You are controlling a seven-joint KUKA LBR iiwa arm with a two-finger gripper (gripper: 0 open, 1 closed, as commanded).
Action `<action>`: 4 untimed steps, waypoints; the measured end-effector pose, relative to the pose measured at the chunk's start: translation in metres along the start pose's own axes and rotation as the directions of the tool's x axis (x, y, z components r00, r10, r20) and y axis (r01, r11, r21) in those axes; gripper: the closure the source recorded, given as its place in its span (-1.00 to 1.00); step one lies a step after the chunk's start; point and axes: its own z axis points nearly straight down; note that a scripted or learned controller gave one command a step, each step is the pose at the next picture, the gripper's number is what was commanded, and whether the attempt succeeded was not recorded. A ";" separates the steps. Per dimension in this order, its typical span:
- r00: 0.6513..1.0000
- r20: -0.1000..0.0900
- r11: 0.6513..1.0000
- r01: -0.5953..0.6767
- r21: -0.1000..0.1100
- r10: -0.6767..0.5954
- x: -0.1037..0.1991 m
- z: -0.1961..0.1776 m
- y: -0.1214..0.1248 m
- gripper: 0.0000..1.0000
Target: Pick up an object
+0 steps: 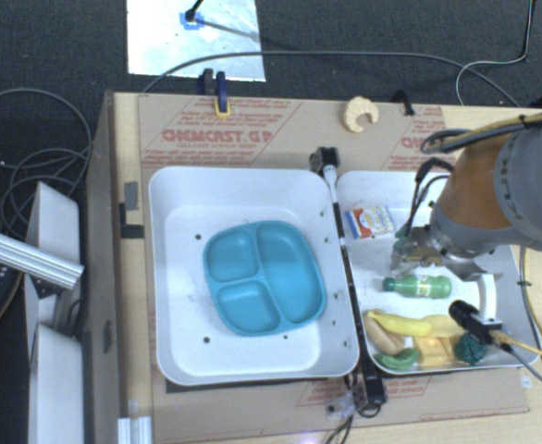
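Observation:
The right bin (502,266) holds several small things. A white, red and blue carton (370,220) lies near its far left corner. A green bottle (419,287) lies on its side in the middle. A yellow banana (399,324) sits along the front, next to a yellow block (432,347), a green piece (398,360) and a dark green lump (471,348). My gripper (408,251) hangs low over the bin, just beyond the bottle's cap end and right of the carton. The grey arm (521,192) reaches in from the right.
A blue divided plate (264,276) lies in the left bin (178,211). A beige croissant-shaped toy (361,114) rests on the bench behind the bins. A blue and yellow clamp (217,91) sits at the bench's far edge. A black rail (338,220) divides the bins.

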 end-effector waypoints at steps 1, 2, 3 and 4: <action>1.000 0.000 1.000 0.000 0.000 0.000 0.000 0.000 0.000 -1.00; 1.000 0.000 1.000 -0.002 0.002 0.002 0.000 0.011 -0.018 -1.00; 1.000 0.001 1.000 0.000 0.000 0.000 -0.032 0.010 0.037 -1.00; 1.000 0.001 1.000 0.001 0.002 -0.001 -0.003 0.010 0.101 -1.00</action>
